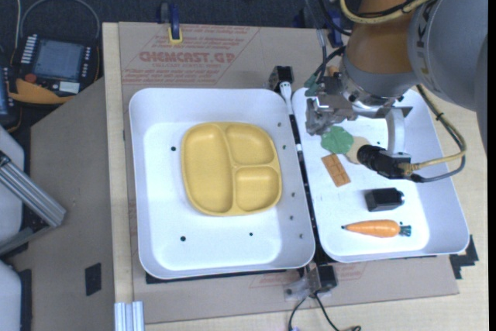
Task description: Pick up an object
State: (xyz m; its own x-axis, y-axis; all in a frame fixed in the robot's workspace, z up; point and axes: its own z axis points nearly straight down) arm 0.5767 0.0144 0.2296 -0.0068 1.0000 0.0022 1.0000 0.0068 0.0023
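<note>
The left bin [147,167] holds one yellow divided plate [231,167]. The right bin [442,221] holds four loose items: one green piece [338,141], one tan block [336,170], one black block [384,199] and one carrot [375,229]. The gripper [322,118] stands over the bin's upper left, just beside the green piece, whether its fingers are open cannot be told.

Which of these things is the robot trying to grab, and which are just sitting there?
For the job:
gripper
green piece
brown block
black block
carrot
right bin

Just lying about:
yellow divided plate
left bin
handheld screen
</note>
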